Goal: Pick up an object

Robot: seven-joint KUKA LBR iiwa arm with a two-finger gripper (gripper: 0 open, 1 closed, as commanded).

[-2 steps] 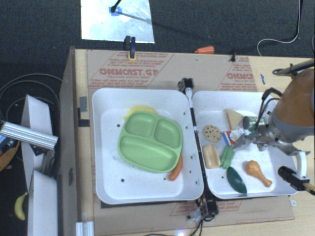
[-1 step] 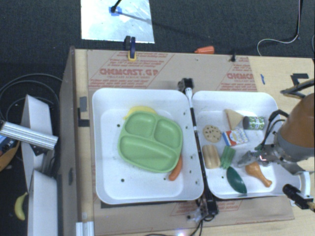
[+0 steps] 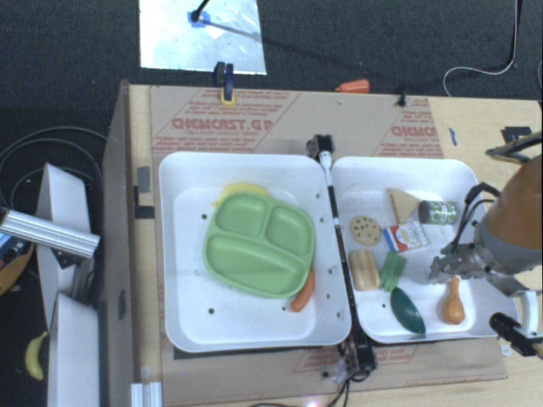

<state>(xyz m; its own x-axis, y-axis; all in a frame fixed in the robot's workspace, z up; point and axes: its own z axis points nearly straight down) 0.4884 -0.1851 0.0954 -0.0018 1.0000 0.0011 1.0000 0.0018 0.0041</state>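
The right bin (image 3: 373,175) holds several toy foods: a round cookie (image 3: 365,229), a pale cheese wedge (image 3: 402,203), a small can (image 3: 439,212), a red, white and blue carton (image 3: 405,236), a bread piece (image 3: 364,270), a light green piece (image 3: 392,270), a dark green leaf shape (image 3: 407,309) and an orange drumstick (image 3: 454,302). My gripper (image 3: 447,267) hangs low over the bin's right side, just above the drumstick's thin end and right of the light green piece. Nothing is visibly held.
The left bin (image 3: 182,227) carries a green divided tray (image 3: 259,243) with a yellow item (image 3: 237,190) peeking out behind it and an orange sausage shape (image 3: 302,295) at its front right. A ridge (image 3: 335,227) separates the bins. Cables loop near the arm (image 3: 513,219).
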